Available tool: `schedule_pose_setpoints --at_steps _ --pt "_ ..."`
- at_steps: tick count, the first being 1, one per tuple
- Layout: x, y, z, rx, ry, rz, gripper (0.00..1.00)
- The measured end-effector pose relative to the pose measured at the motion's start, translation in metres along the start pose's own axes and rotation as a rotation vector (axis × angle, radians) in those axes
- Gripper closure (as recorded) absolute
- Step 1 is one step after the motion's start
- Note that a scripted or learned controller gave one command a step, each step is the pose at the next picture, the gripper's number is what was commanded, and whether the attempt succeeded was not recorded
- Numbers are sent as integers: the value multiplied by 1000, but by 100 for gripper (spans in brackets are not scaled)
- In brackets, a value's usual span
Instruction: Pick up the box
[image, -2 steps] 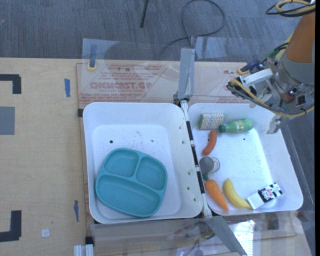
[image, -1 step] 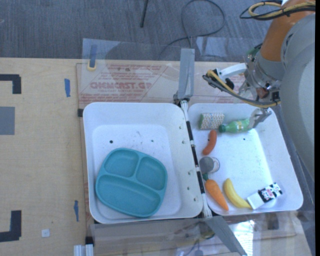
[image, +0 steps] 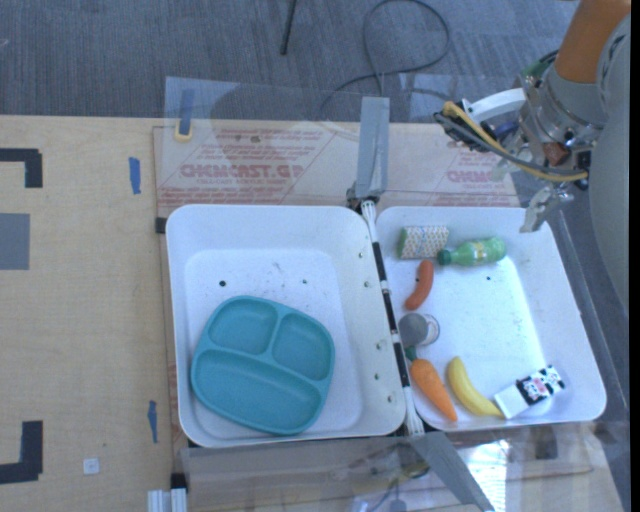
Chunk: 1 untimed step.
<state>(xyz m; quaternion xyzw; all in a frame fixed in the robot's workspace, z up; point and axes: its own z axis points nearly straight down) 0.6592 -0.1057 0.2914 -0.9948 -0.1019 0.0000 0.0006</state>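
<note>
**Two bins below me, the box in the near right corner**

Two white bins sit side by side on the bench. My gripper (image: 540, 205) hangs over the far right corner of the right bin (image: 560, 300), above its rim and touching nothing. One thin finger shows pointing down, but I cannot tell whether my jaws are open or closed.

The box (image: 532, 390), a small white carton with black patches, lies flat in the near right corner of that bin, well apart from me. Just left of it lies a banana (image: 470, 388), and beside that a carrot (image: 433, 388). A grey can (image: 418, 328) sits by the bin's left wall. A second, smaller carrot (image: 421, 284) lies beyond it. A green bottle (image: 473, 252) lies on its side along the far wall, next to a speckled block (image: 424, 240).

The left bin (image: 200, 235) holds a teal divided plate (image: 262, 364).
</note>
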Motion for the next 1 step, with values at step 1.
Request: schedule_pose_setpoints --at_steps 1 --pt "4 -22 98 1 -3 -12 0"
